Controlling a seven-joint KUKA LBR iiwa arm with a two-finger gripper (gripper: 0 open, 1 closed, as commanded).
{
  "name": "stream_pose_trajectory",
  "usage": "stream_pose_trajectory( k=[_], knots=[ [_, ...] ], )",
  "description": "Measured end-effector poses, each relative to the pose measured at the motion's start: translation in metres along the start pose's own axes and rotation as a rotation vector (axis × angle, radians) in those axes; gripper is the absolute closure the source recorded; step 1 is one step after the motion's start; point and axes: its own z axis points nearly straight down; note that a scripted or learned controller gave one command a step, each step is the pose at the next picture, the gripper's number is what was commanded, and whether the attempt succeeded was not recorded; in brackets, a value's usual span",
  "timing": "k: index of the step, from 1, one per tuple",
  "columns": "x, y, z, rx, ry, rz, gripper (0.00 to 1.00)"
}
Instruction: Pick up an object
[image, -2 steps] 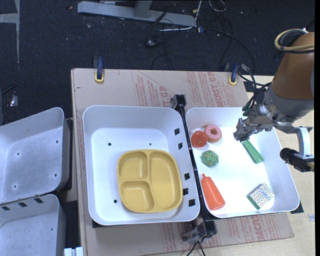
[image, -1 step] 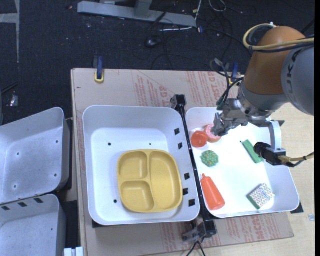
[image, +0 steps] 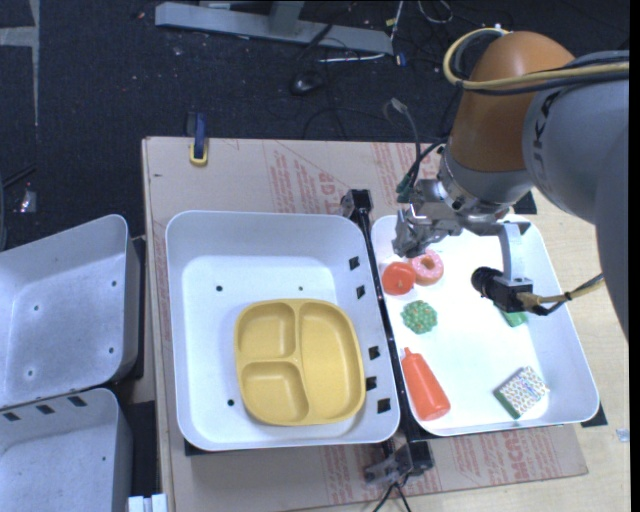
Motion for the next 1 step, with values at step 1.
stream_pose_trajectory(
  k=[1],
  knots=[
    [0.0533, 0.0133, -0.0006, 0.001, 0.000, 0.001, 1.00]
  ],
)
